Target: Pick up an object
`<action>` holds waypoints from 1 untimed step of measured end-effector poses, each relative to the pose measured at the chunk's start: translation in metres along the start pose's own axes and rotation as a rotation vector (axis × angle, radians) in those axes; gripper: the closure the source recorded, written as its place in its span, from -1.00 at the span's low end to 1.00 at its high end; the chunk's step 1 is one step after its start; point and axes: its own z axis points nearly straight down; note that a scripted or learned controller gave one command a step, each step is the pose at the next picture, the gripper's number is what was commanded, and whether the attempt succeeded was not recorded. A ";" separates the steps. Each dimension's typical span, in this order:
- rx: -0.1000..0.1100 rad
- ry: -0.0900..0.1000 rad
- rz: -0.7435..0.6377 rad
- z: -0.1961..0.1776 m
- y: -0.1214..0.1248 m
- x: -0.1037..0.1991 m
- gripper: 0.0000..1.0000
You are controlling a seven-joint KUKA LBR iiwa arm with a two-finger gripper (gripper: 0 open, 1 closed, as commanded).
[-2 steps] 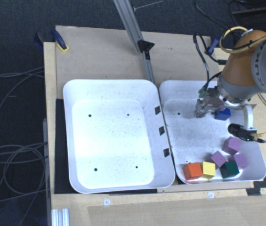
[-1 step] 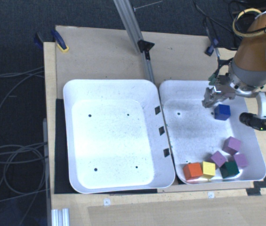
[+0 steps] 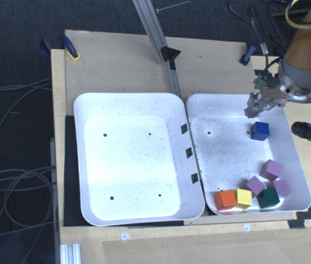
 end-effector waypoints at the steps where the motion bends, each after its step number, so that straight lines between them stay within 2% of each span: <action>1: -0.001 0.000 0.000 -0.055 0.002 0.000 1.00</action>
